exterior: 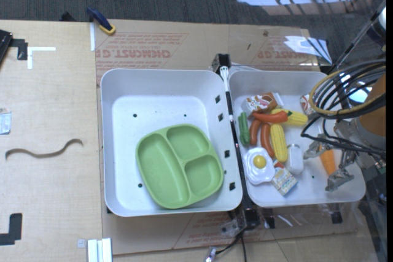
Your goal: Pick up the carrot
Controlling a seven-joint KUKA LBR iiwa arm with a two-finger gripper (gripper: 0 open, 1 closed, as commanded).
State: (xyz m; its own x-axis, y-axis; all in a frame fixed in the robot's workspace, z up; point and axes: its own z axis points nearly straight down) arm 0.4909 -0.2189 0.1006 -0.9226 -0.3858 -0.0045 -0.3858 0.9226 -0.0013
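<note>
1. Down in the right bin (344,193), the gripper (332,164) hangs low over the floor near the bin's 4 o'clock corner, with the grey arm (368,126) and its looped black cables (334,92) coming in from 3 o'clock.
2. Between the metal fingers sits the carrot (330,162), an orange piece; the fingers stand on either side of it, closed against it as far as the view tells.
3. Whether the carrot is lifted off the bin floor or resting on it, I cannot tell.
4. At 9 o'clock from the gripper lies a cluster of toy food: a corn cob (278,140), a red sausage (266,139), a green pod (244,128) and, at the cluster's 6 o'clock edge, a fried egg (258,167).
5. Just beside the egg, toward 4 o'clock, lies a small printed packet (284,181).
6. Over in the left bin (116,150) rests a green divided plate (178,165), toward that bin's 5 o'clock side.
</note>
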